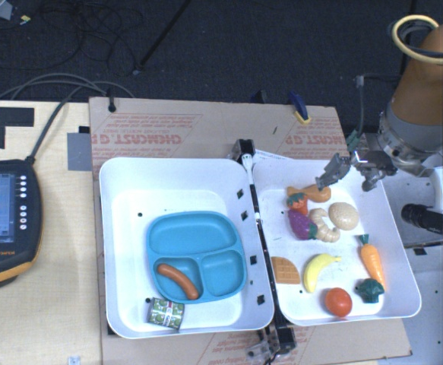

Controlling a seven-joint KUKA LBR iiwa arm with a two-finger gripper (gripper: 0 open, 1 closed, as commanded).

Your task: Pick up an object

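Note:
The right bin point(403, 238) holds several toy foods: a brown bread piece point(318, 194), a red-orange pepper point(297, 201), a purple eggplant point(301, 224), a mushroom point(326, 227), a pale onion point(343, 216), a carrot point(371, 261), a banana point(320, 270), a tomato point(338, 302), a green piece point(370, 289) and a waffle point(285, 270). My gripper point(354, 173) hovers over the bin's far right corner, open, fingers spread, nothing between them. Its left finger point(333, 172) is just above the bread piece.
The left bin point(122, 204) holds a blue divided plate point(194, 238) with a sausage point(178, 280) in it, and a small green packet point(165, 313) near the front. A black divider point(253, 226) runs between the bins. A tablet point(1, 211) lies at far left.

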